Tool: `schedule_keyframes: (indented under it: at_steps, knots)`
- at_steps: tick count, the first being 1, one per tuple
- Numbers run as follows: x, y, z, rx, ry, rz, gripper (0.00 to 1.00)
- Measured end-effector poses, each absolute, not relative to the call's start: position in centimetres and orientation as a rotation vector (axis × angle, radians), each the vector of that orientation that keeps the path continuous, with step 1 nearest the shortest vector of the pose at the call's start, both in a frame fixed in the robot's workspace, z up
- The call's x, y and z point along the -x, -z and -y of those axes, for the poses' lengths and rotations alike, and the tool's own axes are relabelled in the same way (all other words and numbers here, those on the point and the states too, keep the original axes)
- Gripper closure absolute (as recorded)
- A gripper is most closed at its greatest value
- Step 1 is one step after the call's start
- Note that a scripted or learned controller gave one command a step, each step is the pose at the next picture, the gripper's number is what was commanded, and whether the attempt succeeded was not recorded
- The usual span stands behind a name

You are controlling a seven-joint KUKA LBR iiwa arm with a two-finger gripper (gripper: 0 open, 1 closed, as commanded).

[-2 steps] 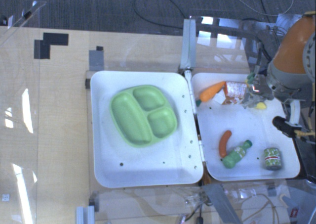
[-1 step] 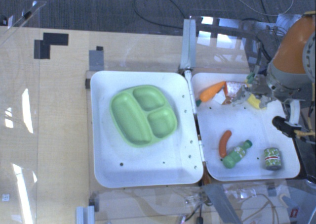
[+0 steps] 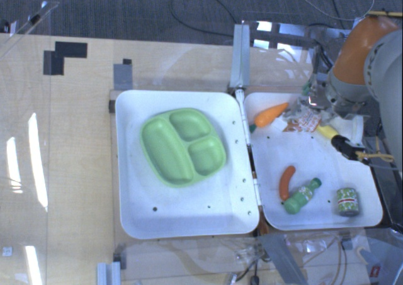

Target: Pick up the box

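We're hovering the gripper (image 3: 313,102) over the box (image 3: 301,120) at the right bin (image 3: 371,214)'s far edge, just beside the carrot (image 3: 272,114). Pincer state: can't tell. We're judging this as the approach step; next we're needing a centred descent and clean closure.

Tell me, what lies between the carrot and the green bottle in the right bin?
In the camera view, the red sausage lies between the carrot and the green bottle, on the white floor of the right bin.
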State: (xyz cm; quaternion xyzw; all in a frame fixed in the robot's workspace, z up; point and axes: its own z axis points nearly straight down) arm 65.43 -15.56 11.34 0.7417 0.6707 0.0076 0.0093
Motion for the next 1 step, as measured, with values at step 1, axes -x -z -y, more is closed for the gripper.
schedule_keyframes:
  at_steps: [1]
  knots:
    - [-67.42, -11.11, 19.69, -2.359, -0.004, -2.096, 0.0]
